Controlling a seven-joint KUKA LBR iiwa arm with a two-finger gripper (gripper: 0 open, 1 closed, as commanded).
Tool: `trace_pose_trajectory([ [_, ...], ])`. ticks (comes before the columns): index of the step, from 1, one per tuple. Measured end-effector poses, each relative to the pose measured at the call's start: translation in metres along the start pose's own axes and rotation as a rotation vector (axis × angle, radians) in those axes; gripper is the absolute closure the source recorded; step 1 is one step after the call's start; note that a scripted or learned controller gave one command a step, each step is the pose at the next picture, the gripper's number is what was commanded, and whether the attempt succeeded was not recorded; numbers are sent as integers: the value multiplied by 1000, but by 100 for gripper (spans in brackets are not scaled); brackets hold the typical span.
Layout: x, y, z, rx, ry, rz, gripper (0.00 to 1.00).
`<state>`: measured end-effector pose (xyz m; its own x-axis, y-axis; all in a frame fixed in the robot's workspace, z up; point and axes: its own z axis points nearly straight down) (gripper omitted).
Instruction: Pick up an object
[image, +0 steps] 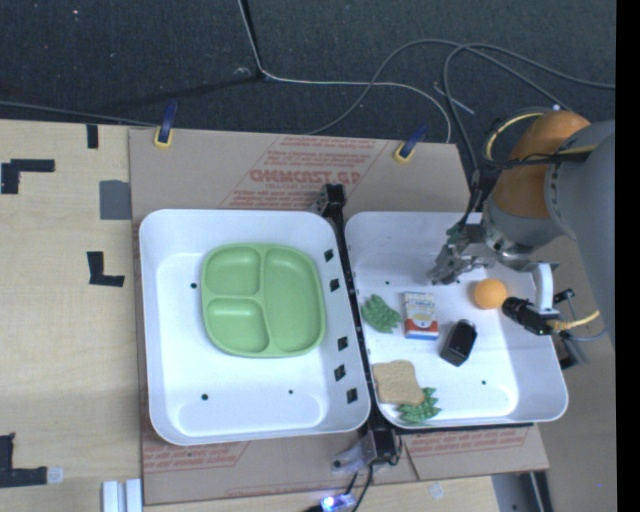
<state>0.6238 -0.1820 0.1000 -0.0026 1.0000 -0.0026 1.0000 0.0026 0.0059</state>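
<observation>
Near the frame's bottom, you see a tan bread slice (397, 380) beside a matte black block (458, 342); beyond them, a smooth orange ball (489, 293) lies right of the metal gripper (455, 262), its grip impossible to tell.

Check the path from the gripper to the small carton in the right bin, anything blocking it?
Nothing visible blocks it. The gripper sits over bare bin floor above and right of the small carton. The orange ball and black object lie to the right of that line, the green leafy piece left of the carton.
</observation>
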Motion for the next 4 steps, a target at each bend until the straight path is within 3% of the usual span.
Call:
trace_pose_trajectory([
  [1, 2, -7, -59, 5, 3, 2, 100],
  [3, -4, 10, -154, 3, 1, 1, 100],
  [4, -3, 11, -177, 6, 3, 1, 100],
])
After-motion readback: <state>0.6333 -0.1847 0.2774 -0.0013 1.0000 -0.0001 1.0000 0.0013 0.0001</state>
